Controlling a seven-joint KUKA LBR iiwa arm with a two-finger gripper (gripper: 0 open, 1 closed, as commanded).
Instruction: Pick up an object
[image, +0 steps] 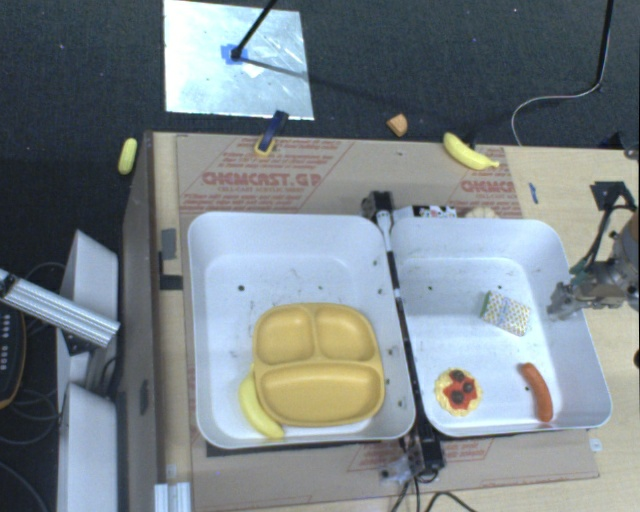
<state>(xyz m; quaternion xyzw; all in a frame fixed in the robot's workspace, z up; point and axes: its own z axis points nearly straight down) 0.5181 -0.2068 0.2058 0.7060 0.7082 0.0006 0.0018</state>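
Observation:
The right bin (440, 260) holds a small patterned packet (506, 313), a toy pizza slice with red dots (458, 390) and a toy sausage (537, 390). In the left bin (230, 250) lies a yellow divided plate (318, 362) with a yellow banana (258, 410) against its lower left edge. My gripper (566, 301) hovers over the right rim of the right bin, to the right of the packet and above the sausage. It touches none of them.
Outside the bins, a second banana (468, 152) lies on the cardboard behind the right bin, with a small orange piece (398, 124) nearby. A yellow item (127, 155) sits off the left corner. A metal bar (60, 308) juts in at the left.

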